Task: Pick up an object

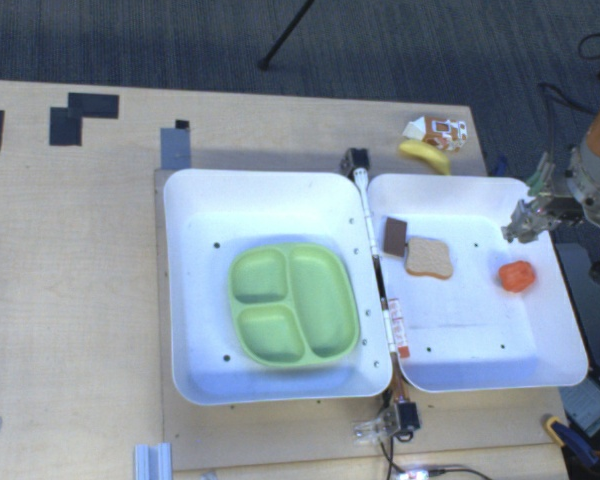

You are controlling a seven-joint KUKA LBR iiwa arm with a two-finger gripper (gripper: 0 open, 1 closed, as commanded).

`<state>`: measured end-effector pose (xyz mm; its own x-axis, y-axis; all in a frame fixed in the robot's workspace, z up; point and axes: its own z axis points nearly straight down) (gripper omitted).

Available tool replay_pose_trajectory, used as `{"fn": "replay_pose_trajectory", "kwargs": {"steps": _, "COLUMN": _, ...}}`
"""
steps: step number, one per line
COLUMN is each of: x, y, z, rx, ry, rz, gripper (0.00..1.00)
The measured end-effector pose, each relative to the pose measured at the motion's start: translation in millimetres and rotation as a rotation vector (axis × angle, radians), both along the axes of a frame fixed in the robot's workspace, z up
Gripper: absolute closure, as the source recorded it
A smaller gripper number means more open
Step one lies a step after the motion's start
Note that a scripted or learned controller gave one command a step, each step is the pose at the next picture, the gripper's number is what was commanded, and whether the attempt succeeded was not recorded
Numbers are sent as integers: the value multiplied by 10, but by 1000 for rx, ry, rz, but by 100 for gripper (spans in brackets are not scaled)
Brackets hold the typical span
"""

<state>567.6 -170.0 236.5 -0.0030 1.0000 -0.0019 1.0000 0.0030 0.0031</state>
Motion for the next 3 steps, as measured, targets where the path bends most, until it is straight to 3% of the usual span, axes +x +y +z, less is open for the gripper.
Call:
{"fn": "replay_pose_trajectory", "kwargs": {"steps": 1, "x": -799, "y": 578, "z": 719, "rx": 1, "ry": -2, "rz": 2, "gripper": 100}}
{"fn": "replay_pose_trajectory", "kwargs": {"steps": 2, "x": -802, "y": 1165, "z": 179, "rx": 3, "ry": 1, "rz": 3, "gripper": 100}}
{"fn": "replay_pose_trajectory", "kwargs": {"steps": 3, "x": -799, "y": 1633, "z": 170, "rx": 3, "ry": 1, "rz": 3, "gripper": 100}}
